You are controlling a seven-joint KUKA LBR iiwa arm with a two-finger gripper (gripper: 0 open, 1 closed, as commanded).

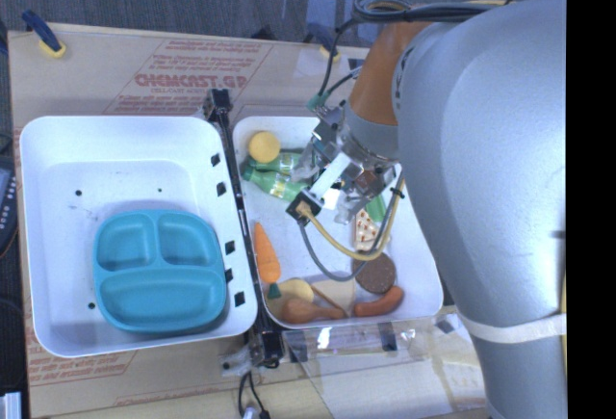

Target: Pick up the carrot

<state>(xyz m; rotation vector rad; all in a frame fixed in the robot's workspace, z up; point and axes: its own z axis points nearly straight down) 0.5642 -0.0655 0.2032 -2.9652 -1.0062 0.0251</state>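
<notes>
1. Carrot (267,255), orange, tapered and plastic-looking with a small green stub at its lower end, lies in the right white bin (421,244), right against that bin's left wall, with its thin tip pointing toward the top of the view.
2. Grey arm with an orange band (380,80) reaches in from the right and covers much of the right bin.
3. Its gripper (348,178) hangs over the middle of the right bin, up and to the right of the carrot and clearly apart from it; whether it is wide or narrow, I cannot tell, since cables and brackets crowd it.
4. A yellow cable (332,244) loops down from the wrist across the bin floor.
5. A round yellow lemon-like toy (264,147) sits near the top left corner of the right bin, with a green crumpled packet (274,181) just below it.
6. Along the bottom wall lie a pale yellow piece (296,289), a brown sausage-like piece (308,311), a red sausage-like piece (377,301) and a dark brown round disc (375,273).
7. The left white bin (58,157) holds a blue plastic tray with three compartments (159,271), resting toward its lower half.
8. Both bins sit side by side on the cardboard-covered desk (173,70).
</notes>
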